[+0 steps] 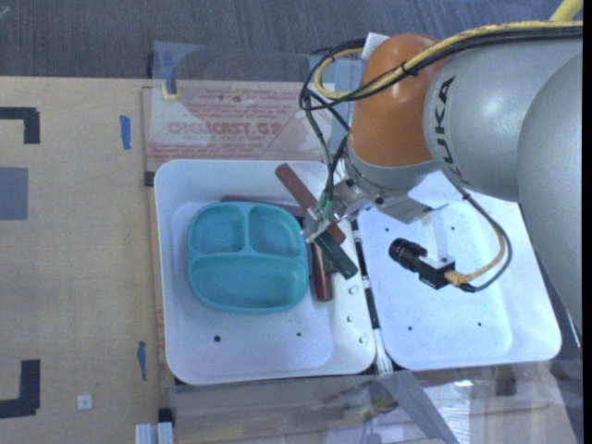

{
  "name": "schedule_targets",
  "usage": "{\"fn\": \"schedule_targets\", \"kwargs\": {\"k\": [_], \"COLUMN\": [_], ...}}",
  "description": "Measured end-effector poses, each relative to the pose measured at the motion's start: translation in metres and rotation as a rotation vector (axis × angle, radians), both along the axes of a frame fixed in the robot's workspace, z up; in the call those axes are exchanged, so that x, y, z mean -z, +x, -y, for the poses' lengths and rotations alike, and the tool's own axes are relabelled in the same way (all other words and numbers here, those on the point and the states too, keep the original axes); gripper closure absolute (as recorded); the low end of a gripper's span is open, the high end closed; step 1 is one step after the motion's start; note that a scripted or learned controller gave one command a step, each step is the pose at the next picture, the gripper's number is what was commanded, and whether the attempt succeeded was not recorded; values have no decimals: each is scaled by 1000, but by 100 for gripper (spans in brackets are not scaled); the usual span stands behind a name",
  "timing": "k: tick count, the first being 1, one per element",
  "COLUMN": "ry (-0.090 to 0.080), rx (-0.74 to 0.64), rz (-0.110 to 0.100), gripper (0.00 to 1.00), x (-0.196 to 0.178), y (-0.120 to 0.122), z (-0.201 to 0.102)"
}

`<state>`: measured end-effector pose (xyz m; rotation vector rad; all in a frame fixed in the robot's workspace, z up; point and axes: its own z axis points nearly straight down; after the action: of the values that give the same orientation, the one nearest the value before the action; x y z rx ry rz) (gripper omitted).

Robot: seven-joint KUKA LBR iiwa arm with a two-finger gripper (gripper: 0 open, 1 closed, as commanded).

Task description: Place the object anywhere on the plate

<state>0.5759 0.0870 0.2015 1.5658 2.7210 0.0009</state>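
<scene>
A teal divided plate (245,255) lies in the left white bin (185,340). Just off its right rim lie a few long blocks. One reddish-brown bar (296,186) slants from upper left toward the gripper. Another brown bar (321,280) lies upright beside the plate. A dark green bar (339,259) slants down to the right over the bin wall. My gripper (322,222) hangs low over this cluster, at the plate's right edge, below the orange wrist band (393,100). The wrist hides where the bars meet.
The right white bin (481,331) holds a black cable fitting (414,257) hanging from the arm. A clear sheet with red lettering (227,128) lies behind the left bin. Bare wooden bench (74,248) extends to the left.
</scene>
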Motion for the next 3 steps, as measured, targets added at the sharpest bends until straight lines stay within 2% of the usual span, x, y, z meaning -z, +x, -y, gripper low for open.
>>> {"fn": "schedule_targets", "kwargs": {"k": [1,2,3], "ry": [0,0,9], "rx": [-1,-40,144], "rz": [1,0,26], "gripper": [0,0,0], "x": [-1,66,105], "y": [0,64,15], "z": [0,-54,-100]}}
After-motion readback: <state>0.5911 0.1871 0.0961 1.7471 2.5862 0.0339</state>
